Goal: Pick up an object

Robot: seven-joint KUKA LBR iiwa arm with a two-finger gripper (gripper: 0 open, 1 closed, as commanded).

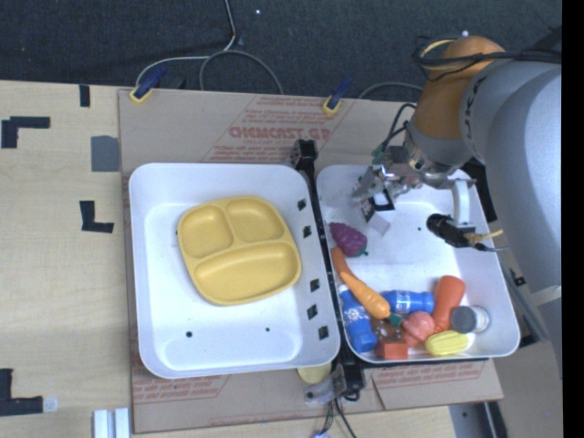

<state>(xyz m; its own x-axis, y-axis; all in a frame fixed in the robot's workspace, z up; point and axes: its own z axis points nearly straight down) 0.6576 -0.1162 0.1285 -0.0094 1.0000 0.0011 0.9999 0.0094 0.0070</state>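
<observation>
Camera view: purple toy (348, 237) below-left of claw (376, 199)

Grey arm (525, 153), orange wrist band (449, 89), black cables, metallic tool (381, 190).

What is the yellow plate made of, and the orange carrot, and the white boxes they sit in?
The yellow plate looks like matte moulded plastic, with smooth rounded dividers. The carrot seems to be toy plastic or rubber: its colour is even and it has a slight sheen. The white bins look like thin, glossy formed plastic, though that is hard to be sure of.
</observation>
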